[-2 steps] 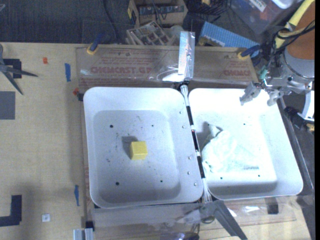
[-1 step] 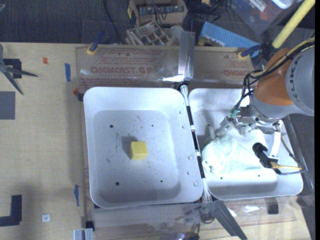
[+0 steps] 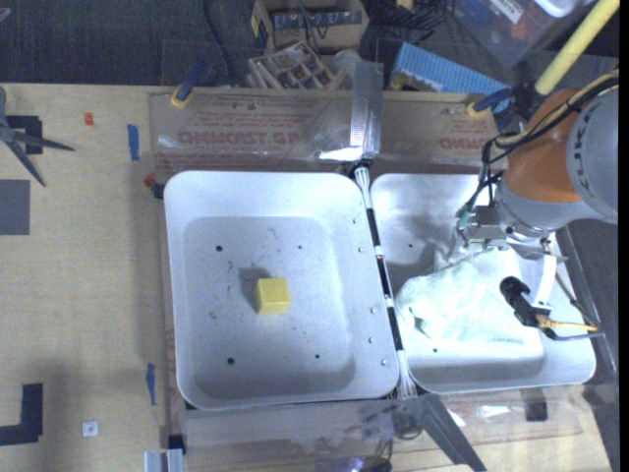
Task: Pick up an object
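Camera view left the gripper (image 3: 479,232) state untellable above the crumpled white cloth (image 3: 462,303) in the right bin (image 3: 570,367); soft folds could slip free.

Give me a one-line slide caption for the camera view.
Arm over right bin holding crumpled white material; yellow block in left bin.

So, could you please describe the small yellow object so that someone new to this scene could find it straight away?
Look at the left bin, the one farther from the arm. Near the middle of its floor sits a small yellow block, standing alone on the white surface. It is the one brightly coloured thing in either bin; the right bin holds a crumpled white cloth.
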You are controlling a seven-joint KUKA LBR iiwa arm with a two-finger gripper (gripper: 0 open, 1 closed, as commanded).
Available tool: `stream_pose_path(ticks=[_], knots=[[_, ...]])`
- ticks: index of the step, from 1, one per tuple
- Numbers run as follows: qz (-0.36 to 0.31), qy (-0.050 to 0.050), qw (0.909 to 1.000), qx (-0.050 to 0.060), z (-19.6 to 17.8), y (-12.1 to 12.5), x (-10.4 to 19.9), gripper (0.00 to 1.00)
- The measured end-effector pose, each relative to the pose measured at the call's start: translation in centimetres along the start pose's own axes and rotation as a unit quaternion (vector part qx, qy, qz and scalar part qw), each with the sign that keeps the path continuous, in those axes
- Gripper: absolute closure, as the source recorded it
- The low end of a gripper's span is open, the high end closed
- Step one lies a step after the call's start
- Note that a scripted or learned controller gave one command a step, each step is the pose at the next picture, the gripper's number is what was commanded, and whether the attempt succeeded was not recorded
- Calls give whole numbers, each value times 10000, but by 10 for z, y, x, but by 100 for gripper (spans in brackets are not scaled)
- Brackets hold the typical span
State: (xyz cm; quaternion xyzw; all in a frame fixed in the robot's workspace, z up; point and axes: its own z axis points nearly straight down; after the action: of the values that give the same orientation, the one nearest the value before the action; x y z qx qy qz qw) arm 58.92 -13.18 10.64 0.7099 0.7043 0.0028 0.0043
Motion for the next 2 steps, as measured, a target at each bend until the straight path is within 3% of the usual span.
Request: stream_pose_path(ticks=[1, 2], knots=[[-277, 8, 9996, 40, -72, 21, 41, 100], [-281, 1, 9996, 19, -83, 22, 41, 100]])
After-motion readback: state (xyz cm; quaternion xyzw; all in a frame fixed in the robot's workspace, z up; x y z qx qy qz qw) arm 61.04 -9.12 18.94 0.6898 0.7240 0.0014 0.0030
